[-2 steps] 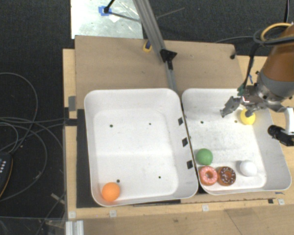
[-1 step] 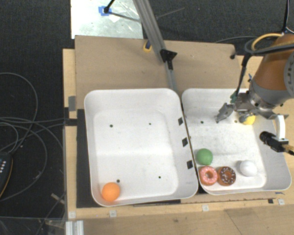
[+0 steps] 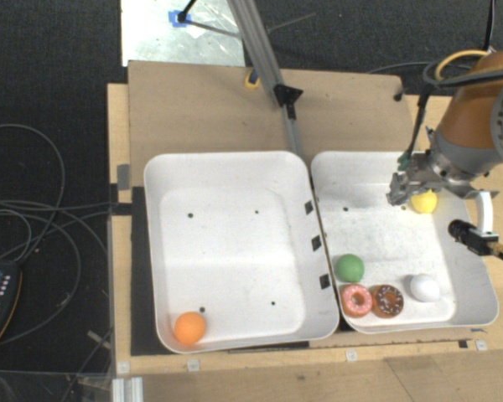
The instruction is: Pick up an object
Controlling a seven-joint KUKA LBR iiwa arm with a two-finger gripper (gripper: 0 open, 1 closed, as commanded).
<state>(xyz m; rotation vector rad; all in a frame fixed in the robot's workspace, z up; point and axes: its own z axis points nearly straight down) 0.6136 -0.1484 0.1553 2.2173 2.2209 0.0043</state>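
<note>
Gripper (image 3: 405, 191) is seen low in the right bin (image 3: 377, 170), near its far edge; its grip cannot be told. A yellow ball (image 3: 424, 202) lies touching it on the right-wall side.

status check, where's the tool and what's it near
Tool low in the right bin, far end. Yellow ball right beside it, grasp unconfirmed. Green ball, two donuts and white ball along the near edge.

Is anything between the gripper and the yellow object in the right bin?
Nothing visible does. The gripper sits right beside the yellow object in the right bin; the green ball lies well nearer the camera.
</note>
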